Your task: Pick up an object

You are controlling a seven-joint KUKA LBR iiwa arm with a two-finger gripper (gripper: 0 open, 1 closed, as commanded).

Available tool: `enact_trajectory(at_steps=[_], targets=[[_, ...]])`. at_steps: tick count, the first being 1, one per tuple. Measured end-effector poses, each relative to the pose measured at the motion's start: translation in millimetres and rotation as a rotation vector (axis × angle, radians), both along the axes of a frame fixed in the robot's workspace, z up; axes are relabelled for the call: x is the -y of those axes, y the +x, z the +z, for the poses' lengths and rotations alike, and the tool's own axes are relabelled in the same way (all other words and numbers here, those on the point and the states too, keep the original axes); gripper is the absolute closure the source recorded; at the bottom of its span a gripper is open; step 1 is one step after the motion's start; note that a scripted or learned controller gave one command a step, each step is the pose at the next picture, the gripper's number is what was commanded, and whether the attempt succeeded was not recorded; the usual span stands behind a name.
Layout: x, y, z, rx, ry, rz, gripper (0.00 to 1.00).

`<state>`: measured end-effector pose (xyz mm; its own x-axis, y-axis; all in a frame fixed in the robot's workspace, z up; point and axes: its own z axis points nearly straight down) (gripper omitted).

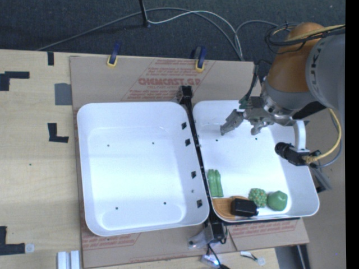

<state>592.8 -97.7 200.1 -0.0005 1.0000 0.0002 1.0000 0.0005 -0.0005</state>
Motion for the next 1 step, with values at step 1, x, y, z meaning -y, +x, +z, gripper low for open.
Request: enact_trajectory(at_steps=[1], targets=[[-76.8, -53.3, -11.8, -0.001, 0.001, 0.005, 0.0]])
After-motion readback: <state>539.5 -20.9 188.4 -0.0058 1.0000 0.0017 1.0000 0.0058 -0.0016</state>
